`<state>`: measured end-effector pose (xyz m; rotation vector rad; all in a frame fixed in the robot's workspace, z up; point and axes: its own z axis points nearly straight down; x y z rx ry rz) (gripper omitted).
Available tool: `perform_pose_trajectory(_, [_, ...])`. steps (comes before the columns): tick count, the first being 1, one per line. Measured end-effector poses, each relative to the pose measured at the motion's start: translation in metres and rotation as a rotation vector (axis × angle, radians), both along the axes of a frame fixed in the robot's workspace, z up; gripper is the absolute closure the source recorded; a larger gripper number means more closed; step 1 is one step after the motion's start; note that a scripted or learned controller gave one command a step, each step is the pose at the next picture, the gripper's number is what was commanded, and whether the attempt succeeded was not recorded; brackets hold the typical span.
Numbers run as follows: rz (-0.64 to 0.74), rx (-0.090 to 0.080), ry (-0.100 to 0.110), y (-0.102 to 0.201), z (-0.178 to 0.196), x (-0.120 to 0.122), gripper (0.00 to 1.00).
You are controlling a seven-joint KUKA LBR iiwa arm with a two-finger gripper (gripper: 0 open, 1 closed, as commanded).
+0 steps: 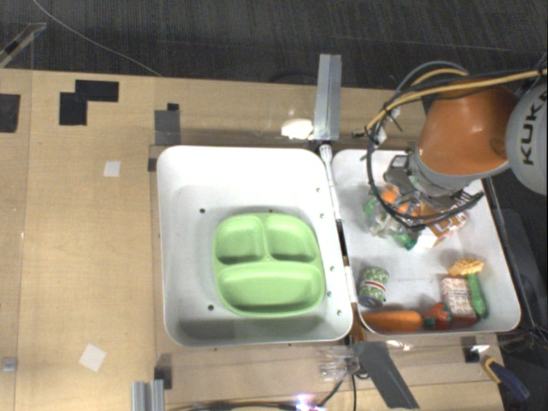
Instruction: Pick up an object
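— Where are you, and how far along is the pick?

— I'm the grey arm with the orange band, reaching in from the right edge of the frame. My jaws hang low over the upper part of the shallow white bin on the right, in among a small heap of toys. Nothing is lifted yet, by my reckoning; the grasp is still to be made and the raise comes after it.

— Are the jaws wide or closed?

— I cannot tell. My own wrist covers them from above, and the clutter under it blurs together.

— What is there to take?

— Right beneath me sit a green-and-white piece and an orange bit, possibly toy food, touching one another. Lower in the same bin lie a small round green-and-purple toy, a long orange carrot-shaped toy, a red-and-white packet with a slim green toy just beside it, and a yellow piece above them.

— And the other bin?

— The left white bin holds a pale green divided plastic tray, well apart from me.

— Any writing?

— White letters on my housing at the right edge read as the start of "KUKA". The packet's label is too small to read.
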<state>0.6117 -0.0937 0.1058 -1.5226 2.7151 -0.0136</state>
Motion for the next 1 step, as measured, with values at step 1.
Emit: perform_pose_trajectory(1, [0.0,0.001,0.002,0.0001,-0.0007,-0.0004,0.0])
